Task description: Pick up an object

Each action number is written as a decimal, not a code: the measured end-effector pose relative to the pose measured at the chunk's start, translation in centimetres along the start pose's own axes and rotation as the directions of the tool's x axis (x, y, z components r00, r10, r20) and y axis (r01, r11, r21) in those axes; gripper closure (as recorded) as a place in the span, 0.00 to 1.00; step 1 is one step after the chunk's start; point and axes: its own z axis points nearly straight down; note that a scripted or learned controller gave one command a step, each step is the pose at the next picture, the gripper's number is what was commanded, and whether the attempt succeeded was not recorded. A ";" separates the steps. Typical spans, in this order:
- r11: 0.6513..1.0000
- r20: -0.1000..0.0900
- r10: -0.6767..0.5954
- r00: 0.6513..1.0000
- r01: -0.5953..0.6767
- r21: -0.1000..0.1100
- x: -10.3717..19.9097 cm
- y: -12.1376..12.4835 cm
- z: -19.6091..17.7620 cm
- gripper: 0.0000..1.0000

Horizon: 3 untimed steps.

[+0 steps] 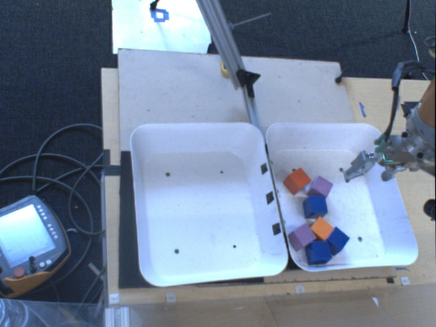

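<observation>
Gripper (371, 165) poised above the right bin (398, 213), its fingers spread and holding nothing. The blocks (315, 218), orange, purple and blue, all lie loose on the bin floor. No pick is made; descent, closing and lifting remain.

Both bins, left (146, 203) and right (402, 240), look like smooth white plastic with a slight sheen. Blocks (317, 220) are matt, look like foam or painted wood (can't tell which). Bench top (293, 87) is pale matt board. Floor (54, 53) is dark, rough carpet. Slanted pole (218, 29) is brushed metal.
</observation>
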 end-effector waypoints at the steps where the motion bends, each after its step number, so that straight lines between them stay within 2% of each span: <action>1: 1.000 0.000 0.001 1.000 -0.001 -0.001 0.0 0.0 0.0 0.00; 3: 1.000 -0.001 0.002 1.000 -0.002 0.005 0.7 0.9 9.6 0.00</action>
